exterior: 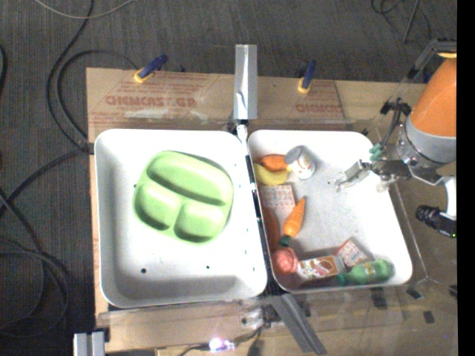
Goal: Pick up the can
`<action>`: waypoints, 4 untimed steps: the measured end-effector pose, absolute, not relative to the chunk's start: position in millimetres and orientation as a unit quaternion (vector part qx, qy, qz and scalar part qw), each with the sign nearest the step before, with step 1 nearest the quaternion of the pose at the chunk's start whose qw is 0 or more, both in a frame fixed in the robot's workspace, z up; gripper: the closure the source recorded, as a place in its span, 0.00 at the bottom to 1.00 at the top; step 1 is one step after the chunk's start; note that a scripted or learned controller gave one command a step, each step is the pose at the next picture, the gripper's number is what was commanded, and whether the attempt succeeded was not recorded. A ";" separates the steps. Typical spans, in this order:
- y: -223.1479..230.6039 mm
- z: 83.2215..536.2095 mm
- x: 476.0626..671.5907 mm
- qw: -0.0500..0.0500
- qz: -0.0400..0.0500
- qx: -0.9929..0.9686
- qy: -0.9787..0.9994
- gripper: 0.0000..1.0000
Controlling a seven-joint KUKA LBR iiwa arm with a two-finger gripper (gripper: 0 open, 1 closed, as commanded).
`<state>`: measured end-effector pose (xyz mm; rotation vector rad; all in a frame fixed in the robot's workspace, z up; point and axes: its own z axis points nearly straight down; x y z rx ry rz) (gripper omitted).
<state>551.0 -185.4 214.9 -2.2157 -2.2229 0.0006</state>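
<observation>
The can (pixel 300 162) lay tipped at the upper left of the right bin (pixel 386 221), touching a banana (pixel 271 175). The gripper (pixel 355 176) hovered right of it, fingers apparently spread, grasping nothing; it should straddle the can's sides, clear of the fruit.

A green sectioned plate (pixel 184 196) lies in the left bin (pixel 111 273), while the right bin (pixel 386 221) holds a toy carrot (pixel 295 217), a banana (pixel 270 175), a ketchup packet (pixel 320 266) and a green bottle (pixel 368 271).
</observation>
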 end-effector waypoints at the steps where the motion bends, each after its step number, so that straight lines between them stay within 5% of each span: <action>1: -183.4 223.1 552.0 0.003 0.000 -0.705 -0.709 1.00; 2: -185.0 285.5 550.4 0.000 0.000 -0.680 -0.733 1.00; 3: -185.0 285.5 550.4 0.000 0.000 -0.680 -0.733 0.00; 4: -166.4 230.0 611.4 0.000 0.002 -0.646 -0.763 0.00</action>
